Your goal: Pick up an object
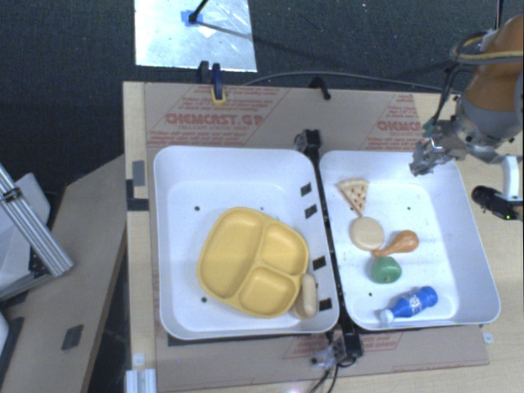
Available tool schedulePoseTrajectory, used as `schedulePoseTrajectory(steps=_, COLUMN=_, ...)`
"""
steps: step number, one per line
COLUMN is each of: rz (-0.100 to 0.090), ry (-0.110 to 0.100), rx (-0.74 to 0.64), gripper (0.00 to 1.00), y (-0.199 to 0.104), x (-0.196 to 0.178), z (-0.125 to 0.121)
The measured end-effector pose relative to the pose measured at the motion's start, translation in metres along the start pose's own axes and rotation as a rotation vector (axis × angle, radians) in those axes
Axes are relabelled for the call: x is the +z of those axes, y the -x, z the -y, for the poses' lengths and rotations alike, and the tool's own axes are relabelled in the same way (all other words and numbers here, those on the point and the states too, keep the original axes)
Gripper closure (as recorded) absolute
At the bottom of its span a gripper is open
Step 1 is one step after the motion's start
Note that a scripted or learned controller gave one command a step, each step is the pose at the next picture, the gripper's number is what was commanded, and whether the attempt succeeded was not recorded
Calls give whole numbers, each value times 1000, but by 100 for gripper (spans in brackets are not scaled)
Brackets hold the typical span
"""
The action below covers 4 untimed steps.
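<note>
A blue clamp [216,80] stands behind the left bin [176,174], and a shiny metal sheet [193,21] lies farther behind it.

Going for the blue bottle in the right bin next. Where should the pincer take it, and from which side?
Grip the blue bottle across its body, coming straight down. It lies on its side, white cap toward the bin's near left corner, so set the fingers across its long axis. It sits close to the right bin's front wall; the green piece lies just behind, so stay mid-body.
</note>
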<state>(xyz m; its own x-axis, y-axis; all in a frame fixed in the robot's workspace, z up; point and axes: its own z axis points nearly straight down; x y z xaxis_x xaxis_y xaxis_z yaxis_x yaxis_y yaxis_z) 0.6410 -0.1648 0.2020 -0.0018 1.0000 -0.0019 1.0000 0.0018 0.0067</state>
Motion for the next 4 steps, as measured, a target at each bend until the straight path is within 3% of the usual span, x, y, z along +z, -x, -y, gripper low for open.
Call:
schedulePoseTrajectory(steps=1, rz=-1, ry=-3, rx=-2, gripper=100, y=0, x=-18, z=-1)
schedulePoseTrajectory(steps=4, rz=-4, ry=-5, rx=-8, gripper=100, y=-148, x=-45, z=41)
